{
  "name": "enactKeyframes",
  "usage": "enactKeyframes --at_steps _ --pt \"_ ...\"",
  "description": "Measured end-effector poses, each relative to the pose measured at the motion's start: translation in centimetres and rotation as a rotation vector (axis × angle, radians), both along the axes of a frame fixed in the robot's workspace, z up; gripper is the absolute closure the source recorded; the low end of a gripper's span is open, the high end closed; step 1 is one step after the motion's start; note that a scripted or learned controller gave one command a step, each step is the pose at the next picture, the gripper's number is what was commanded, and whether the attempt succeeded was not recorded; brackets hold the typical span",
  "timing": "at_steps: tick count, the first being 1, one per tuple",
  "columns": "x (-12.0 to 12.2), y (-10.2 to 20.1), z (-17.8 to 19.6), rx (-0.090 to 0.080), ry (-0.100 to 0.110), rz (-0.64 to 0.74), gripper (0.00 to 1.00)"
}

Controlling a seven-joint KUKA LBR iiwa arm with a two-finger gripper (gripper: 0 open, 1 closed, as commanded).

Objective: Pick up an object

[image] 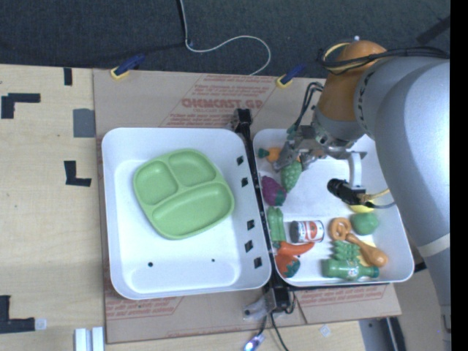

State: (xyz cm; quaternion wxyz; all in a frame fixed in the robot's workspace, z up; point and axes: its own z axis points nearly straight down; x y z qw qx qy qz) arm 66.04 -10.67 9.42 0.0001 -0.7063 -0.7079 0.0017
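Observation:
My gripper (294, 156) hangs over the upper left part of the right bin (322, 178). It is shut on the top of a green bumpy grape bunch (292, 174), which dangles just below the fingers. A small orange piece (273, 153) lies just left of the gripper. A purple toy (270, 189) rests below it against the bin's left wall.
Lower in the right bin lie a green cucumber (276, 224), a small can (307, 231), a red pepper (294, 251), an orange toy (354, 238), a green ball (365, 222) and a green bumpy toy (346, 263). The left bin (124, 262) holds a green divided plate (184, 193).

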Motion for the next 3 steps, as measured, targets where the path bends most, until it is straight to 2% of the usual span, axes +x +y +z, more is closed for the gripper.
enactKeyframes --at_steps 1,2,3 --pt "1.0 8.4 12.0 0.003 -0.011 0.007 1.0" --pt "0.8 13.1 14.5 0.004 -0.004 0.004 1.0" --pt "-4.7 16.6 17.2 0.004 0.002 0.002 1.0"
